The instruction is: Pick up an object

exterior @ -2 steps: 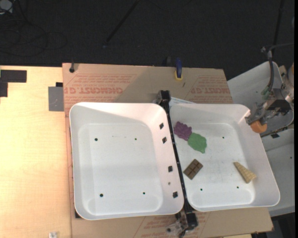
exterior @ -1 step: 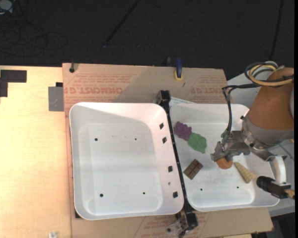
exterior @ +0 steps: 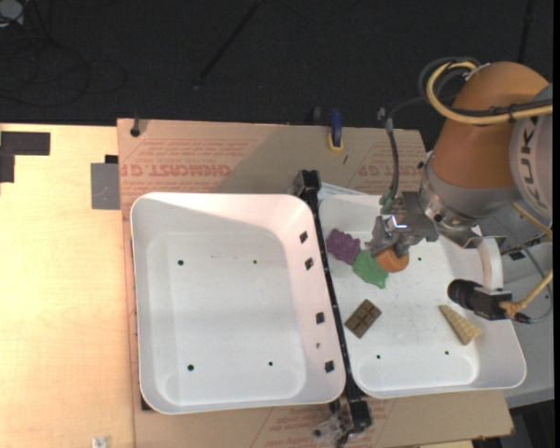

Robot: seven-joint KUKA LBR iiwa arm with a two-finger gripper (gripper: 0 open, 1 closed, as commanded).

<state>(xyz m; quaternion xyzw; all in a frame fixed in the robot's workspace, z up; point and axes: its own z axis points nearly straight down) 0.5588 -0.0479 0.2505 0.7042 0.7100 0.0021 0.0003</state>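
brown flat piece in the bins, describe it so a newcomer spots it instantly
Look in the right bin, the one the arm reaches over. Below the cluster of purple toy, green toy and orange toy lies the brown block, alone near the bin's left wall. It is the only dark, flat, square-cornered piece; the tan cone is paler and pointed.

**Dark floor behind a pale bench**

A dark floor (exterior: 261, 45) fills the far strip of the view, near black and dim; thin cables (exterior: 23, 7) trail over it at the far left, and a thin rod (exterior: 233, 35) lies aslant across it; the bench (exterior: 47, 287) on the left is pale wood, evenly lit, with black blocks (exterior: 19, 152) and a grey patch (exterior: 104, 185) near its far edge; a brown cardboard sheet (exterior: 224, 157) with red print lies beside it; a blue clamp (exterior: 336, 129) stands at the sheet's far edge.
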